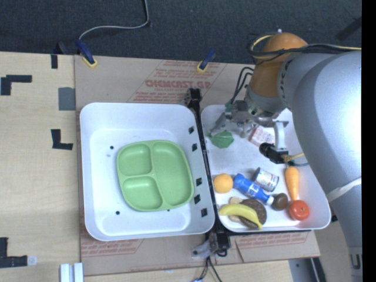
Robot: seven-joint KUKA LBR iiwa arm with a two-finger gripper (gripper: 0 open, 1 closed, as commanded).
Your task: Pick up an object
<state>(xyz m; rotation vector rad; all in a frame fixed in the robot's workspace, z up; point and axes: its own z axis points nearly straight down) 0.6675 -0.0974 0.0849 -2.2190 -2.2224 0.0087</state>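
My gripper [234,120] hangs over the far left corner of the right bin [320,187], below the arm's orange band. A green, leaf-like object [222,138] lies just under and in front of it; whether they touch is unclear. A white packet with red print [258,135] rests right of the gripper. Nearer the front lie an orange [222,183], a blue bottle [251,188], a small can [267,179], a carrot [292,183], a red tomato [299,210], a banana [241,212] and a brown lump [257,207].
The left bin [97,128] holds a green divided plate [154,175]. A black divider with clips [200,151] runs between the bins. The arm's bulk [329,110] covers the right bin's far right part. Cardboard and a cable lie behind the bins.
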